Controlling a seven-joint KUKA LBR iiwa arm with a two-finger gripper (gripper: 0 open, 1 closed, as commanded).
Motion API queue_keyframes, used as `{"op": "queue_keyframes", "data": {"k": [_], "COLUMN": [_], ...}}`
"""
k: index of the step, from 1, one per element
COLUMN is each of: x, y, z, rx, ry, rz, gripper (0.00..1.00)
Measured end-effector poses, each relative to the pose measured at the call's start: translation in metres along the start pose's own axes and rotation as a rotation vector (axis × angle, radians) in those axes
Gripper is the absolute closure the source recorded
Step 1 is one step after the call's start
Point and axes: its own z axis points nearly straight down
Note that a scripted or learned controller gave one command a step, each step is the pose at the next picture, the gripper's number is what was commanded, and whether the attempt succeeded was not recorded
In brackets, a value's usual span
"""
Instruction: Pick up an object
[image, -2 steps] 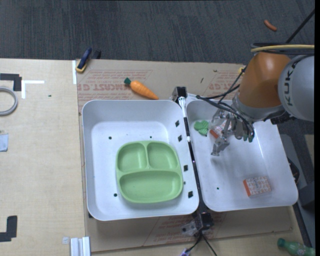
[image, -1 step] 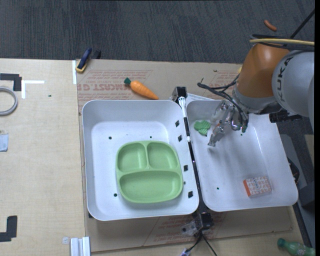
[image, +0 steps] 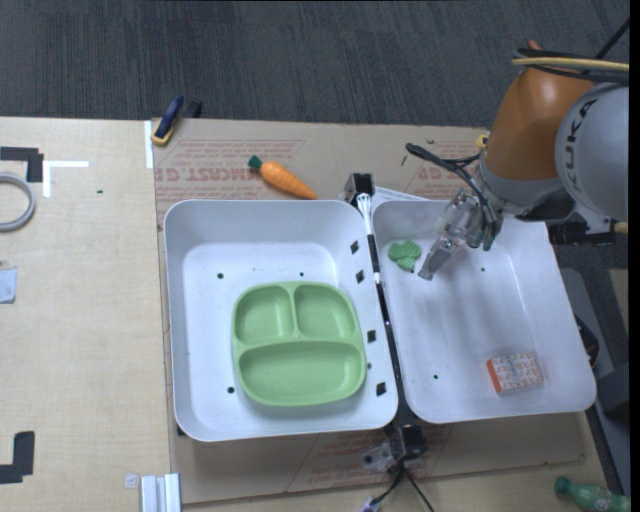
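Camera view from above the bench: two shallow white bins sit side by side on printed cardboard, joined by black clips along their shared edge. The left bin (image: 200, 330) carries a pale green divided plate (image: 298, 343), three compartments, lying flat near its centre. Behind that bin, on the cardboard, rests a toy carrot (image: 284, 178), orange with a green tip, and farther left a small blue-and-yellow clip (image: 168, 120) lies at the cardboard's edge. A green bottle (image: 592, 492) lies on its side at the lower right, off the bins.

The right bin (image: 470, 390) holds two things well apart. A small green object (image: 404, 254), crumpled or leaf-like in outline, lies in the bin's far left corner, close to the dividing wall. A small box (image: 515, 372), orange at one end with a pale patterned face, sits toward the near right corner; its print is too small to read.

The grey arm, orange band showing, reaches in from the right, and its gripper (image: 432, 266) hangs tilted over the far part of the right bin, its tip just beside the green object. Whether the jaws stand open or closed cannot be told, and nothing is seen between them.

Red lettering on the cardboard is upside down and not legible. White letters "KU" show on the arm's grey housing.
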Motion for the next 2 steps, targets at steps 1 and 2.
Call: {"op": "queue_keyframes", "data": {"k": [1,2], "x": [-0.013,0.049], "y": [-0.028,-0.038], "z": [0.035,0.036], "rx": [0.0,0.0], "ry": [0.0,0.003], "rz": [-0.129,-0.258], "gripper": [0.0,0.0]}}
